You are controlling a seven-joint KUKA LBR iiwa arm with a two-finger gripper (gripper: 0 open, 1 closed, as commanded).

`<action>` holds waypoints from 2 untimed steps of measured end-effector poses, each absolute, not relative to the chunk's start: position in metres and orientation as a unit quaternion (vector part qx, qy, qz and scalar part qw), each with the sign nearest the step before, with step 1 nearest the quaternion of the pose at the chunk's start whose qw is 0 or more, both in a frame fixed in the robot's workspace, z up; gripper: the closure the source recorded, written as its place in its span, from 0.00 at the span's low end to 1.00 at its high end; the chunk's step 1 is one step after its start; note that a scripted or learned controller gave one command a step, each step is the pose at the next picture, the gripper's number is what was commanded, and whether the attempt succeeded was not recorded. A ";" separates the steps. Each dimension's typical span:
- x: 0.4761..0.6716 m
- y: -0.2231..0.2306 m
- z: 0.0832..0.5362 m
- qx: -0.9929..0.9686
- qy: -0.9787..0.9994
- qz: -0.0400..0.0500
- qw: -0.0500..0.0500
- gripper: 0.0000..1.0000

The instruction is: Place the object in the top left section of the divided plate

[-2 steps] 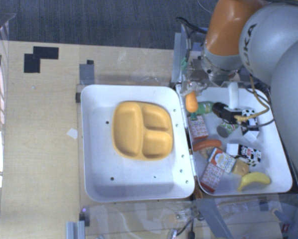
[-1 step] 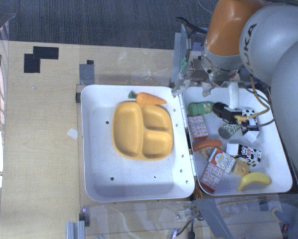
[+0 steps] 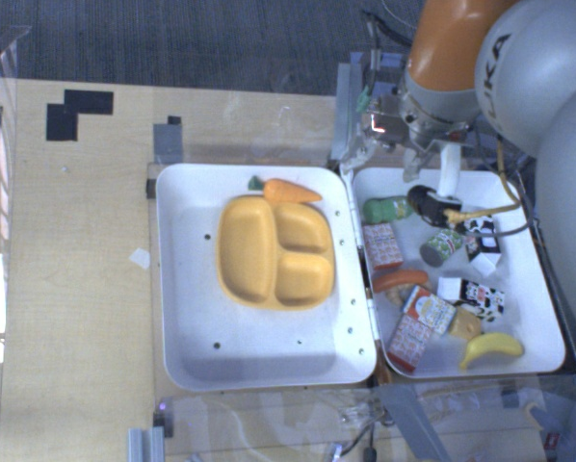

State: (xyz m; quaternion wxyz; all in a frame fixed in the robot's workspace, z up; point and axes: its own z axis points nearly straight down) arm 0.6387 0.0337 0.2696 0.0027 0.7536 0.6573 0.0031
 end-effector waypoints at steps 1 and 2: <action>0.640 0.035 0.281 0.751 0.661 0.005 0.006 1.00; 0.670 -0.027 0.417 0.761 0.649 0.004 0.004 1.00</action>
